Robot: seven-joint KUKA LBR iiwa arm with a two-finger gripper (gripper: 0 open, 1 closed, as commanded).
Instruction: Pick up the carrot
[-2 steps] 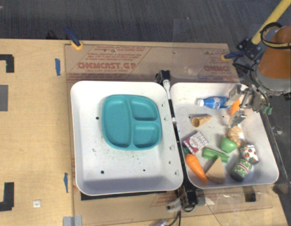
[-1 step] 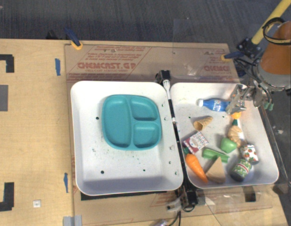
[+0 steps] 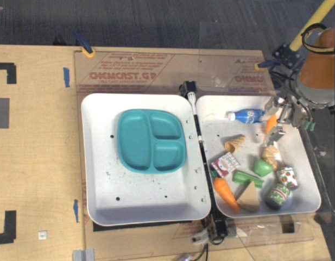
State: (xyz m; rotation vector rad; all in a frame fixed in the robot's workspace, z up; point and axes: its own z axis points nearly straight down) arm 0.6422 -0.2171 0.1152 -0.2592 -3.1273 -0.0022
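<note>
My gripper (image 3: 277, 125) hangs over the far right part of the right bin (image 3: 314, 194), and I cannot tell how it is set. An orange piece shows right beside it, though I cannot tell what that is. The carrot (image 3: 225, 193) lies at the near left of that bin, just beside a tan wedge (image 3: 248, 197) and near a green piece (image 3: 261, 167). A teal divided plate (image 3: 152, 140) sits in the left bin (image 3: 102, 200)
</note>
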